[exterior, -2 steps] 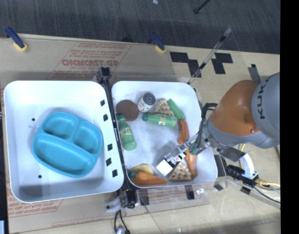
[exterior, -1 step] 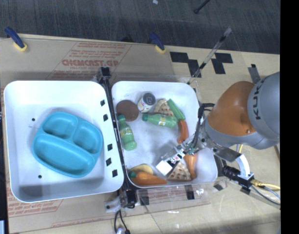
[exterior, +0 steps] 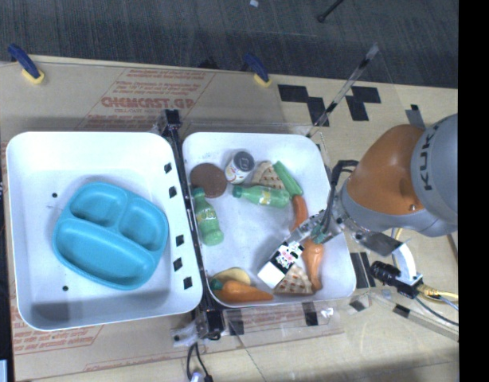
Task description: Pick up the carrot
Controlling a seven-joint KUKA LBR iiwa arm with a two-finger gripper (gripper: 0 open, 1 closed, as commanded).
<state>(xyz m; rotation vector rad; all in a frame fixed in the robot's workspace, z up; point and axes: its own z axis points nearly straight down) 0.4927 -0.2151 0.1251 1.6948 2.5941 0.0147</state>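
Several toys crowd the right bin (exterior: 330, 173), and more than one looks like a carrot: one (exterior: 313, 264) near the bin's right wall, a slimmer one (exterior: 299, 211) above it, and a fatter orange piece (exterior: 243, 294) along the near edge. The tool (exterior: 318, 231) sits low between the first two, just above the right-hand carrot; whether it is spread or closed I cannot tell, and nothing is visibly held. This reads as the approach step. The next move calls for settling squarely over that carrot, clear of the waffle wedge (exterior: 295, 282) and the black-and-white carton (exterior: 281, 261) touching it.
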